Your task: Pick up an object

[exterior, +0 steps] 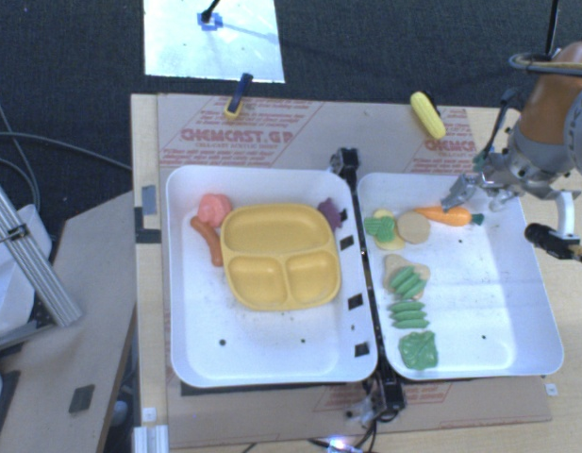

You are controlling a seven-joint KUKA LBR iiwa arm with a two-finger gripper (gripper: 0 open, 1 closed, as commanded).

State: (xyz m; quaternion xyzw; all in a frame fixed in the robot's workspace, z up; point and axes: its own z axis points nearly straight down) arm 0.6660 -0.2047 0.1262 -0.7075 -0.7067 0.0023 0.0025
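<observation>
Nearest the table's front edge, the right bin (526,347) holds a green leafy toy (418,349) near its front-left corner, with a green pea pod (409,313) just behind it and a pale wedge-shaped piece (405,278) behind that. Further back along that bin's left side lie a green and yellow piece (379,226) and a beige round piece (413,227), touching or nearly so.

The left bin (191,347) carries a yellow divided plate (276,253) with three compartments. A pink and orange toy (209,220) lies against the plate's left side, and a small purple piece (330,212) sits at its back-right corner.

In the back part of the right bin lies the orange carrot (444,217), green-tipped at its right end. The gripper (465,192) hangs just above and beside it; whether its grip is apart or together cannot be told.

Behind the bins, the cardboard sheet (300,125) reads "CHEMCAST GP" in red. A yellow corn cob (427,114) and a dark-handled tool (239,95) rest on it near the table's back edge.
</observation>
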